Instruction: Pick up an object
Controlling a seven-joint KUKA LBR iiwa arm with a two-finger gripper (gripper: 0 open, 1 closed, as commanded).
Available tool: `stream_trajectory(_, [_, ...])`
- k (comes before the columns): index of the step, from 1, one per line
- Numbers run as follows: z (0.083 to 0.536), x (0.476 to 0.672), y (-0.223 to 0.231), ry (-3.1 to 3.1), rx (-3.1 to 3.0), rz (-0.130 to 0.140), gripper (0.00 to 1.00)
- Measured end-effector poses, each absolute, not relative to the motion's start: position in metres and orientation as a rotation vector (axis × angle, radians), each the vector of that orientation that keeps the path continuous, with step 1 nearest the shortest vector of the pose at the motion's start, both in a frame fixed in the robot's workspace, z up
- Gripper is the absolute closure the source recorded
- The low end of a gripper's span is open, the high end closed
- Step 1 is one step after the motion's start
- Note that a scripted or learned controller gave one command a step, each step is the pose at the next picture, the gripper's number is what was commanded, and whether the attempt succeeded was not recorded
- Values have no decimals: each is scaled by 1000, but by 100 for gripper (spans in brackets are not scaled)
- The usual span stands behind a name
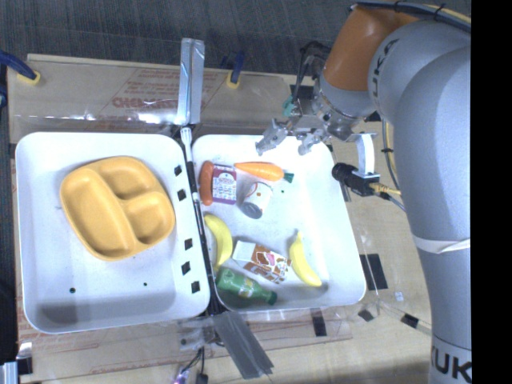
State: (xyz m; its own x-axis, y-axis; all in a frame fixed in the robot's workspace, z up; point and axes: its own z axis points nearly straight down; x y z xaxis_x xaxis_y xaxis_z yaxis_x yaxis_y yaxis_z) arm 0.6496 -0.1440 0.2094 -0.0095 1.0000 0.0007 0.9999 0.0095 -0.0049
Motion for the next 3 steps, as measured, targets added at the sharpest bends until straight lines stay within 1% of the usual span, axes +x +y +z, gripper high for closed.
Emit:
stream_trajectory(1, [92,657,-176,-2373,-2056,1,0])
stream_trajectory(2, [100,655,-175,-2373,-2046,11,100])
stream_trajectory(3, [212,657,-142,-2130,-2308,2,100])
